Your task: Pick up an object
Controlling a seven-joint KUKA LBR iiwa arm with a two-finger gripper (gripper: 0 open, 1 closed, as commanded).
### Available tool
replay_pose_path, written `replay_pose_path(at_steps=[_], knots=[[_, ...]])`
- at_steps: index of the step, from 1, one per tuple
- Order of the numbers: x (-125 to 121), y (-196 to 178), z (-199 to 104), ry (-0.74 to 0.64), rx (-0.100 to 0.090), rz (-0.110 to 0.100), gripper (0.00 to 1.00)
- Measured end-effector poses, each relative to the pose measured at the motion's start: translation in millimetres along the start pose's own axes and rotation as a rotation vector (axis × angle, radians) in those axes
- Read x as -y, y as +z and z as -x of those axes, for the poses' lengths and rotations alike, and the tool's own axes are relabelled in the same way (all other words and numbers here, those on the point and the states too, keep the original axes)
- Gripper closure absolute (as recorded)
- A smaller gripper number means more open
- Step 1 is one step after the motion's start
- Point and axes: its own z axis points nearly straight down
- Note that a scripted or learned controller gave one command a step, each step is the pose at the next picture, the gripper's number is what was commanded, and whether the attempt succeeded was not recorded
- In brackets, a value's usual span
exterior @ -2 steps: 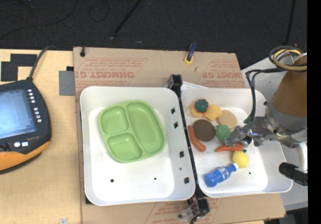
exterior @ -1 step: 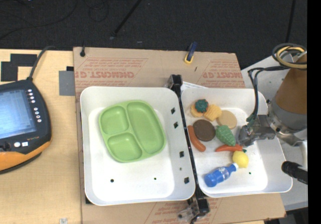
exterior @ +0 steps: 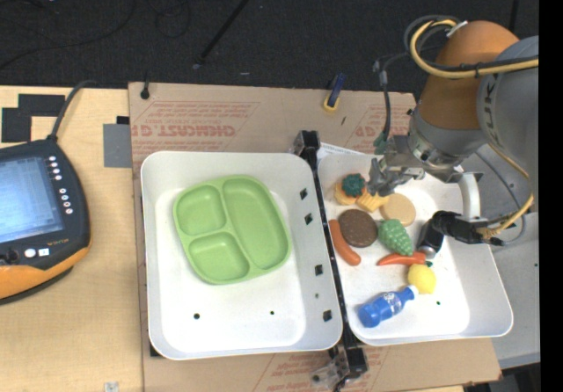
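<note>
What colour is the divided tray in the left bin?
Light green; the divided tray shows clearly in the camera view.

Toy foods cluster in the right bin (exterior: 493,311): brown cookie (exterior: 358,227), sausage (exterior: 344,243), green corn (exterior: 396,235), lemon (exterior: 422,278), blue bottle (exterior: 383,307) near its front edge.

You can see red print on the cardboard sheet (exterior: 220,122) under the bins, upside down from this view; it seems to read "CHEMCAST GP". The lettering on the arm's grey housing (exterior: 510,109) is too cut off to read
</note>
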Motion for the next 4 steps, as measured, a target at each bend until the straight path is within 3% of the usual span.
replay_pose_path(at_steps=[1, 2, 3, 4], knots=[[1.4, 14.5, -114.3, -0.002, -0.003, -0.009, 1.00], [21.7, -157.3, -160.6, 0.002, -0.003, 0.010, 1.00], [48.9, -214.6, -232.0, 0.001, -0.001, -0.002, 1.00], [56.9, -50.9, -234.9, 0.008, 0.007, -0.025, 1.00]])
